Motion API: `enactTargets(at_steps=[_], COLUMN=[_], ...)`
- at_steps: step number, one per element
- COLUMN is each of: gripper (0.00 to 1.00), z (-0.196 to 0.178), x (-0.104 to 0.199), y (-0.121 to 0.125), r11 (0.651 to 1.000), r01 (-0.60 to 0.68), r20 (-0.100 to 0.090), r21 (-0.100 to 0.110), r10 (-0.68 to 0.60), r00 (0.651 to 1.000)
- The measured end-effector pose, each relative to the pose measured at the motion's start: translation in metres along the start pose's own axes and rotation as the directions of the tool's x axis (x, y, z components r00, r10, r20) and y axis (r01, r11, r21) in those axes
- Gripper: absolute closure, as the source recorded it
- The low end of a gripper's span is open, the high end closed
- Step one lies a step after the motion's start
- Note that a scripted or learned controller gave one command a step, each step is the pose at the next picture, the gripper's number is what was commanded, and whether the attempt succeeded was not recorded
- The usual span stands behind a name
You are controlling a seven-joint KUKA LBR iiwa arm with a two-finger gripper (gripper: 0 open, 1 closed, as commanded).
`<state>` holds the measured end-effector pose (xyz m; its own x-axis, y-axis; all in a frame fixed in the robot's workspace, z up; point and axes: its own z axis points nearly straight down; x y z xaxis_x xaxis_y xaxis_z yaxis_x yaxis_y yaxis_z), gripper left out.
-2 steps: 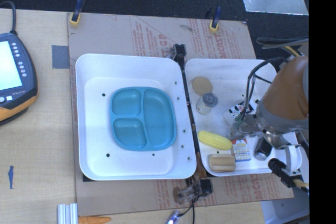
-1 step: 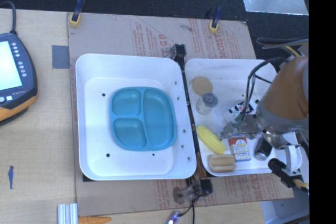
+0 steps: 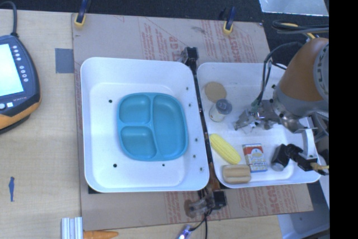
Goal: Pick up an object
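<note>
Hovering over the right bin (image 3: 282,179), my pincer (image 3: 249,120) seems narrow and holds nothing; next I must descend on the small bottle (image 3: 219,109), just left.

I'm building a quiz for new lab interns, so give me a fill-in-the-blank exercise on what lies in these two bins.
The blue divided plate lies in the ____ bin.
The corn cob is coloured ____.
The plate has ____ compartments.
The gripper hovers over the ____ bin.

Missing words: left; yellow; three; right
</note>
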<state>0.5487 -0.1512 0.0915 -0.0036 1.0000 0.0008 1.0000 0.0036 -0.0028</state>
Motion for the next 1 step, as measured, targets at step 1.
enactTargets(at_steps=[1], gripper=[0.00], z=[-0.0004], x=[0.0564], y=[0.0464], r11=[1.000], r01=[0.001], r20=[-0.001], r21=[0.000], r10=[-0.001], r00=[1.000])
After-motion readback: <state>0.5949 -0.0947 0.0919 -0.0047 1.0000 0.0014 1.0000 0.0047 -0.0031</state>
